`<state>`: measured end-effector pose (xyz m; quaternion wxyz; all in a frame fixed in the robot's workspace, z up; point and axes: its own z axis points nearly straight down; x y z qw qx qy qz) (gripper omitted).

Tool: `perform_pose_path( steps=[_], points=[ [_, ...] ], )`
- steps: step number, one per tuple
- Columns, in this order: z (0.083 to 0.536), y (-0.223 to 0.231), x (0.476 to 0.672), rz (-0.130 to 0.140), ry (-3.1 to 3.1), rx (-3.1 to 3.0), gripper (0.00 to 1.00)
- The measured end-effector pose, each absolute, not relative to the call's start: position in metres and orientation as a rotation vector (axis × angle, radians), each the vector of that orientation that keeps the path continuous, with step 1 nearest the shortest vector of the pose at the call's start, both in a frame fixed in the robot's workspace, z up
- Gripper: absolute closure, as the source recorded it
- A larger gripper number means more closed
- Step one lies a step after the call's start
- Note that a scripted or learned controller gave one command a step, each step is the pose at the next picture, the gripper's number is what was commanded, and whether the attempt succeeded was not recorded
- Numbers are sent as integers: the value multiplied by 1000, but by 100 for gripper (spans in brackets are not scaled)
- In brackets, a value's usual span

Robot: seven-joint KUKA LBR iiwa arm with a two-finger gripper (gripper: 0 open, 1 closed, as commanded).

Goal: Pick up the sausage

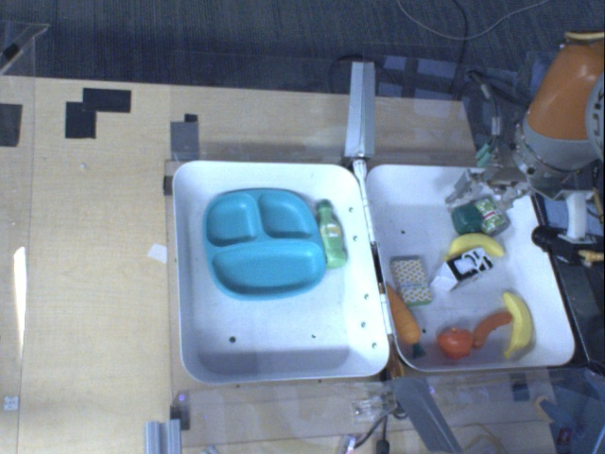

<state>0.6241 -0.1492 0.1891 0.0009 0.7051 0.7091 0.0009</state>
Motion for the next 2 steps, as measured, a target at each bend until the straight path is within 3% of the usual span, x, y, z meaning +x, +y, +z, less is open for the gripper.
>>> perform_pose_path(
  steps=[1, 2],
  points=[
    [105, -172, 553, 1, 2294, 2146, 0],
    [136, -169, 488, 3, 1982, 2436, 0]
  ],
)
